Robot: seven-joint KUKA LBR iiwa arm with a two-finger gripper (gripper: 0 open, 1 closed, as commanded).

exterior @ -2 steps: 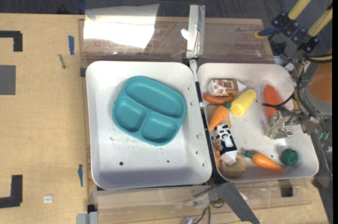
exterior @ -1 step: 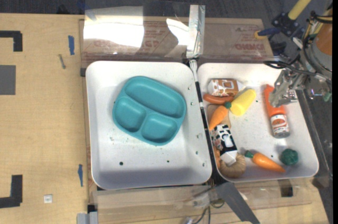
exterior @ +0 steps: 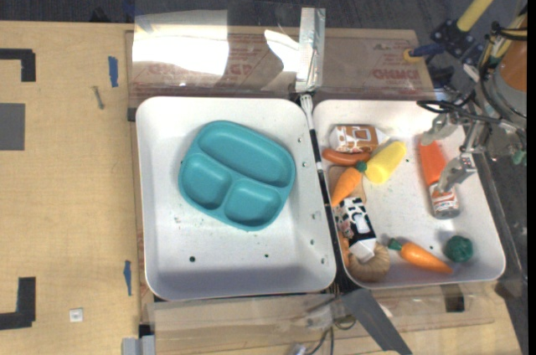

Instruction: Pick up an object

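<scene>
Two shallow white bins sit side by side on the counter (exterior: pixel 59 177). Nearest in the right bin (exterior: pixel 486 257), along its near edge, lie a tan lumpy item (exterior: pixel 370 259), an orange toy carrot (exterior: pixel 414 254) pointing right, and a dark green round piece (exterior: pixel 458 247) towards the near right corner. Just beyond the tan item, against the bin's left wall, a small black-and-white carton (exterior: pixel 358 221) stands or lies; I cannot tell which. Further in, a second carrot (exterior: pixel 345 184) leans along the left wall, with a yellow corn-like piece (exterior: pixel 384 162) just to its right. A red sausage-like piece (exterior: pixel 342 156) and a brown-and-white packet (exterior: pixel 353 136) lie at the far left corner.

On the right side, an orange-red tube or bottle (exterior: pixel 436 177) with a pale lower end lies lengthwise. The tool (exterior: pixel 459 169) hangs just beside its right edge, coming in from the right; whether it is spread or pressed together cannot be told, and nothing is visibly between its parts.

The left bin (exterior: pixel 159 253) holds a teal divided plate (exterior: pixel 238 174) with three compartments, set in the middle, tilted slightly.
</scene>
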